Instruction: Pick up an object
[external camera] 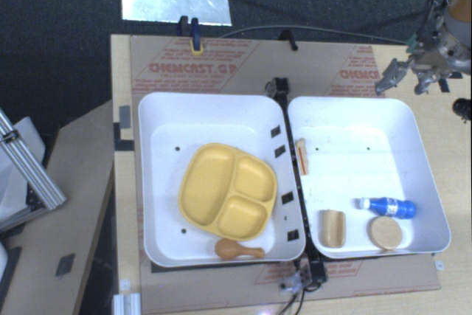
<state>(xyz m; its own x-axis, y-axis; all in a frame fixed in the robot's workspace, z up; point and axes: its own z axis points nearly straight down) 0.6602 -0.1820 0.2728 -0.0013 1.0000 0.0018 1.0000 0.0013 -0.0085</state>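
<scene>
Gripper point(409, 81) is hovering w/ fingers spread, holding nothing, above right bin point(424, 151); approach step, next needing descent onto blue bottle point(389, 207).

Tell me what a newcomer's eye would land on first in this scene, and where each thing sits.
The yellow plastic divided plate dominates, lying in the middle of the left white bin, with a small tan wooden spoon-shaped piece just below it. In the right white bin, a blue-and-white bottle lies on its side above a round tan disc, beside a tan block. The grey gripper hangs above that bin's far right corner.
</scene>
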